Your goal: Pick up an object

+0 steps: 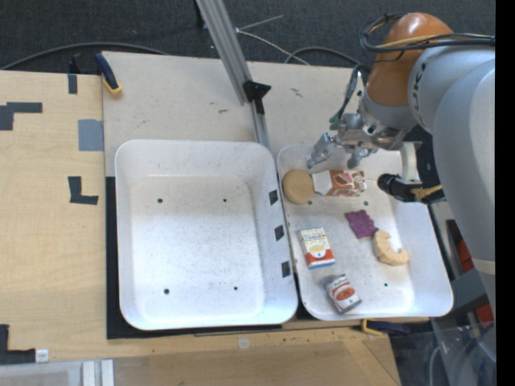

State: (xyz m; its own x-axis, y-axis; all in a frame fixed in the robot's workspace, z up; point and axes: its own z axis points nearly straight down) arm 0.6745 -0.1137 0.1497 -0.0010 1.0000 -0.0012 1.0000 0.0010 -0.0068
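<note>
Carton (347,183) just below end effector (348,141) in right bin (426,296); grip state impossible to tell

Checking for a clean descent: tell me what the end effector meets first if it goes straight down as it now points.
Most likely the red-and-white carton just under the end effector, in the right bin; the round tan piece lies beside it. Depth is unclear.
</note>
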